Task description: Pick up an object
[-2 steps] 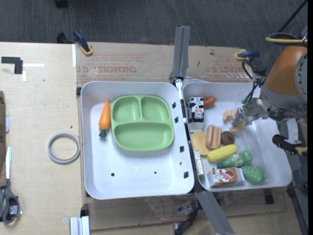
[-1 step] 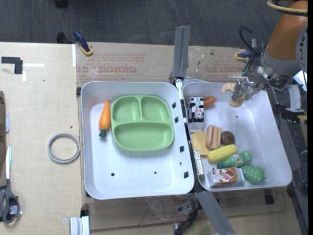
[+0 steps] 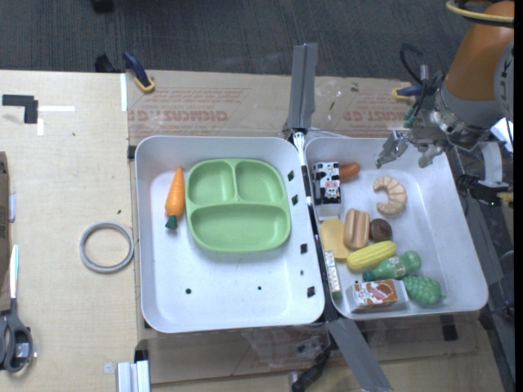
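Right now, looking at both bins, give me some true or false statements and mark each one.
1. The carrot lies beside the green tray in the left bin. True.
2. The croissant sits in the left bin. False: it is in the right bin.
3. The gripper holds the corn. False: it hangs open above the right bin's far edge, nothing between its fingers.
4. The green tray has three compartments. True.
5. A tape ring lies on the bench left of the bins. True.

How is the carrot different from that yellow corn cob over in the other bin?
The carrot is orange with a green tip; the corn cob is yellow. The carrot stands nearly upright in the view beside the green divided plate; the corn lies nearly crosswise among other toy foods. Both look like toy vegetables.
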### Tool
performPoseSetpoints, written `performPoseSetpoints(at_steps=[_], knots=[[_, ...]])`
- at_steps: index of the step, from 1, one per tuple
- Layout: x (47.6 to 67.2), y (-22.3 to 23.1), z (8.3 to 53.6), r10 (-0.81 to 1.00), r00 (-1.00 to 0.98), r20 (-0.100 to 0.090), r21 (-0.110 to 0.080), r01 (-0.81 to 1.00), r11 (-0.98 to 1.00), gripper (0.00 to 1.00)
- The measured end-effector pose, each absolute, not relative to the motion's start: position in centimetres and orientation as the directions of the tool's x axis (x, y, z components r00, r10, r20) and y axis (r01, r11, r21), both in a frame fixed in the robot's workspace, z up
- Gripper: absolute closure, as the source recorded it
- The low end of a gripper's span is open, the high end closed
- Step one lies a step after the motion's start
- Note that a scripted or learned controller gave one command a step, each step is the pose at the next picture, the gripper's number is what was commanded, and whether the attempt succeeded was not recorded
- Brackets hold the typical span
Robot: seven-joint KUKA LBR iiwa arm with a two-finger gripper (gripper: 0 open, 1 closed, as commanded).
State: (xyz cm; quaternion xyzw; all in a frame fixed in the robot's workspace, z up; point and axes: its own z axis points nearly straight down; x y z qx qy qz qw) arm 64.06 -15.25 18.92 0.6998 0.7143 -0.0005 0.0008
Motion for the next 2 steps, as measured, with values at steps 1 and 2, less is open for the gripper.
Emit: performPoseSetpoints(at_steps=[1,2], knots=[[63.8,-18.7,9.2,0.999,-0.037,-0.002,0.000,0.999,0.037,0.00],[61.6,-18.2,9.2,0.984,-0.179,-0.001,0.000,0.984,0.179,0.00]])
